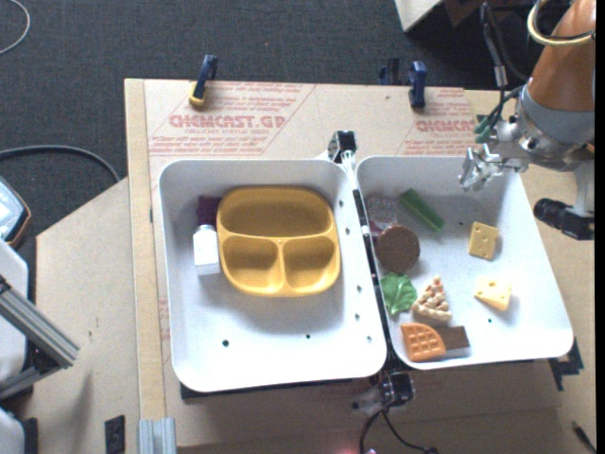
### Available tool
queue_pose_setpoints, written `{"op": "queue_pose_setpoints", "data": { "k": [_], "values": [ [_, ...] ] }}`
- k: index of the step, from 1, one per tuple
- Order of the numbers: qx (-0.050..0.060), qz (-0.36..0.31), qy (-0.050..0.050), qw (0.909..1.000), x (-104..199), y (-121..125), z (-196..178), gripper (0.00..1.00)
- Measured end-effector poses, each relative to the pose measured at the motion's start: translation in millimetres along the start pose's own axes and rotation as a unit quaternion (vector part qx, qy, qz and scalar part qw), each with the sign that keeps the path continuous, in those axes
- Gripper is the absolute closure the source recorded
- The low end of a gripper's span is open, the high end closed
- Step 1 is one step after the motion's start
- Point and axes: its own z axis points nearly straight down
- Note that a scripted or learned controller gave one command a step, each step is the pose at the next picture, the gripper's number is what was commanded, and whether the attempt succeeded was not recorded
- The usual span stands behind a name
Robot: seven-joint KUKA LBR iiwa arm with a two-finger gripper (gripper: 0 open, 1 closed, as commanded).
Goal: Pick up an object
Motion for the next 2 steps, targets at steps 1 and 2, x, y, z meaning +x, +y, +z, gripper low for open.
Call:
{"op": "queue_pose_setpoints", "data": {
  "k": [1,2],
  "values": [
    [0.002,0.000,0.001,1.0000,-0.1,1.0,-12.6,1.00],
    [0.006,-0.001,0.003,1.0000,45.4,-28.2,-21.4,1.00]
  ]
}}
